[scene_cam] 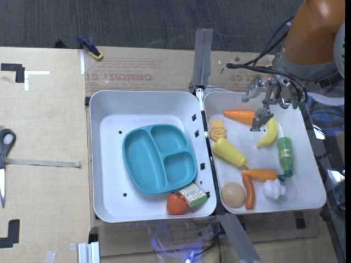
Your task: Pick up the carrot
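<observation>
An orange carrot (239,115) lies at the far side of the right bin (307,199), pointing left. A second orange carrot with a green end (261,174) lies nearer the front of that bin. My gripper (262,115) hangs just over the right end of the far carrot, between it and a yellow banana (269,133). Nothing is visibly lifted by it.
The right bin also holds a yellow bottle (229,152), a waffle-like piece (218,129), a green bottle (284,155), a red sausage (249,194), a round bun (233,194) and a white item (272,188). The left bin (101,163) holds a blue divided plate (159,158), a tomato (176,204) and a small block (193,194).
</observation>
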Available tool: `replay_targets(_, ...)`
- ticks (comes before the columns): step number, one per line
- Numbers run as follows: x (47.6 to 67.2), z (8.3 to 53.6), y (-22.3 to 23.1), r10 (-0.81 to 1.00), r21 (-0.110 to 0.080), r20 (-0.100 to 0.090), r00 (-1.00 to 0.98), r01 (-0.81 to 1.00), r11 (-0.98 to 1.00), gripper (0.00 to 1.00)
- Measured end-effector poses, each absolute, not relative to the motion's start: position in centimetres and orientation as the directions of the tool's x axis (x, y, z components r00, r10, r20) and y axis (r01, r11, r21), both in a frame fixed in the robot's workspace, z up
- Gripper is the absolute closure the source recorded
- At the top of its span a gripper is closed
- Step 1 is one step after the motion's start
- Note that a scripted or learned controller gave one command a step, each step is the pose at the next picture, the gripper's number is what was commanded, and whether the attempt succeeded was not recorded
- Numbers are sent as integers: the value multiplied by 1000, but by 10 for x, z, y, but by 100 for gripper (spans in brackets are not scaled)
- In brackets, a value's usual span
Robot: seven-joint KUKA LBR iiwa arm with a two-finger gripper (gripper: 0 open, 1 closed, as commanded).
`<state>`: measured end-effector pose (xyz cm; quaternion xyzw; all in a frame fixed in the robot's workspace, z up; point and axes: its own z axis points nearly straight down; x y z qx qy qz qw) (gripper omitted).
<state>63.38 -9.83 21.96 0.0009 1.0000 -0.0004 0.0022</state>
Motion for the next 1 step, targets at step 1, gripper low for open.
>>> replay_targets(1,638,121,-122,220,0,-3,-975,220,975,0)
